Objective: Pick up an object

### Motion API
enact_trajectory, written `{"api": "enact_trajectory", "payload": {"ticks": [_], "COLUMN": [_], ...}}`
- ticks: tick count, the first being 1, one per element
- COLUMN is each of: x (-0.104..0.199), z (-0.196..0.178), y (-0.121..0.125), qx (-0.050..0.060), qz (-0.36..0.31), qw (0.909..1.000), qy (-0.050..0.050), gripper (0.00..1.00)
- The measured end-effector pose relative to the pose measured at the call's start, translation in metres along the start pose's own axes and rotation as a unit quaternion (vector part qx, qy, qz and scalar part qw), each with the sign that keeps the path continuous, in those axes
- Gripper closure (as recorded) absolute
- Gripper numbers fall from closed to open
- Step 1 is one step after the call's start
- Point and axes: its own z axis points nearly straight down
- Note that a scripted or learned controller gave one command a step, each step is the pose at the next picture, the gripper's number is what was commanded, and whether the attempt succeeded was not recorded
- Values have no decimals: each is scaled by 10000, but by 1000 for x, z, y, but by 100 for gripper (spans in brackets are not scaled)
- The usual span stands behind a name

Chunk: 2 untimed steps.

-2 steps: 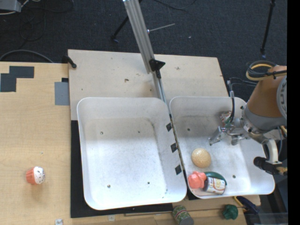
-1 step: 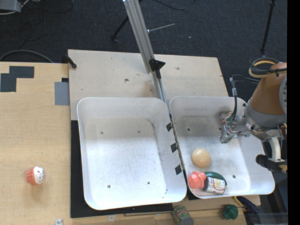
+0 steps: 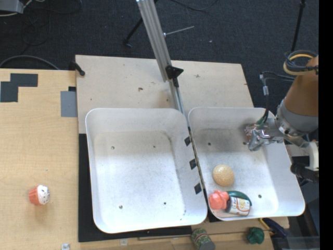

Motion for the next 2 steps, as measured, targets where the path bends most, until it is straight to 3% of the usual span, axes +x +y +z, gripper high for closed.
{"api": "enact_trajectory", "payload": {"ticks": [1,2], "x": [-1,-2], "z": [-60,-69], "y": [-7,-7], "qx": [-7,13], "qz": [3,-1], "qw": [10000,10000], "qy": [-4,2], "gripper": [100,100]}}
